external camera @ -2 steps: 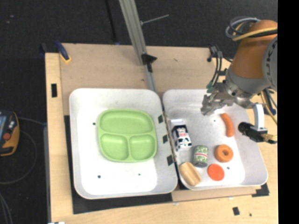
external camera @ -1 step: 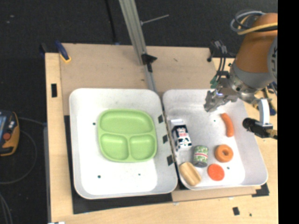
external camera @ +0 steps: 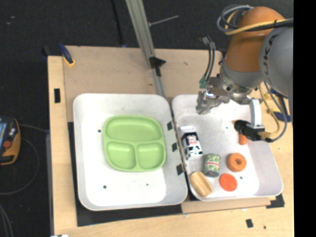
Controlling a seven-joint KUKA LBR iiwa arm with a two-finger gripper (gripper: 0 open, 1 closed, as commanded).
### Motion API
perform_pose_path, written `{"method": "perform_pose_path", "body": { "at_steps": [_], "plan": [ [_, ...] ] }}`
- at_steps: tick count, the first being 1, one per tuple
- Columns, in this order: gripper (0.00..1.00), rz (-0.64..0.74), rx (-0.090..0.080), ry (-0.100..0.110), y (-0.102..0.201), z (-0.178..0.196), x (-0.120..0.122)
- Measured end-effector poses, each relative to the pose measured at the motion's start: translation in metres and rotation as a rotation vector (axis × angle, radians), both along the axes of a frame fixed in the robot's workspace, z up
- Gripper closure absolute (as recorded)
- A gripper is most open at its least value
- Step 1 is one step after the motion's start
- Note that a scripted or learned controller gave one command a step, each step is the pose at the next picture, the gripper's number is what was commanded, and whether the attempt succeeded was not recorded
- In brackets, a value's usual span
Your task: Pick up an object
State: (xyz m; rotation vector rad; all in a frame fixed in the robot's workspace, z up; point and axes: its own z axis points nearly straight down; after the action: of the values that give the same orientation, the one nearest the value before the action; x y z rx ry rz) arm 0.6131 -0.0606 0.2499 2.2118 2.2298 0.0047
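Grey pincer hovering over right white bin's far-left corner, finger state unreadable; suggest dropping straight onto black-and-white milk carton lying flat by left wall, near green can, long axis running far-to-near, closing across its short width.

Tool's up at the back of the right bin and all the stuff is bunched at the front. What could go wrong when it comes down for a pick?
1. The green can, orange ring, orange disc and tan block sit close together, so the tool may nudge a neighbour.
2. The milk carton lies beside the wall between the bins; a finger could strike that wall.
3. The tan block hugs the front rim of the right bin, leaving little room.
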Motion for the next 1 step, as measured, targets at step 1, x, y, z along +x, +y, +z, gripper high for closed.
{"method": "perform_pose_path", "body": {
  "at_steps": [1],
  "plan": [
    [1.0,-0.002,-0.001,0.002,0.0511,0.0003,-0.0031]
  ]
}}
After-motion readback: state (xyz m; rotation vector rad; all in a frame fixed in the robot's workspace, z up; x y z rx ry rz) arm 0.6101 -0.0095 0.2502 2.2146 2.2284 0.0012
